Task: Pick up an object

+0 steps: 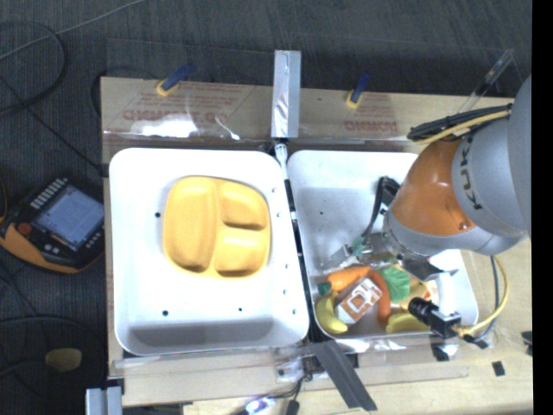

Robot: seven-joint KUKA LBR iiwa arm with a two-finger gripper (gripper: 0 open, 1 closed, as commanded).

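The right bin (pixel 337 193) holds a pile of toy foods near its front: an orange carrot (pixel 350 277), a yellow banana (pixel 328 316), an orange-and-white packet (pixel 361 301), a green piece (pixel 399 281) and another yellow piece (pixel 402 322). The arm's orange band (pixel 432 201) and grey wrist hang over this bin from the right. My gripper (pixel 370 247) sits low under the wrist, just above the carrot's far end, mostly hidden by the arm. I see nothing lifted from the pile.
The left bin (pixel 130 318) holds a yellow divided tray (pixel 216 225). A metal strip (pixel 286 93) stands behind the seam between the bins. Two clamps (pixel 175 79) (pixel 357 91) sit on the back board. A handheld pendant (pixel 56 223) lies on the floor at left.
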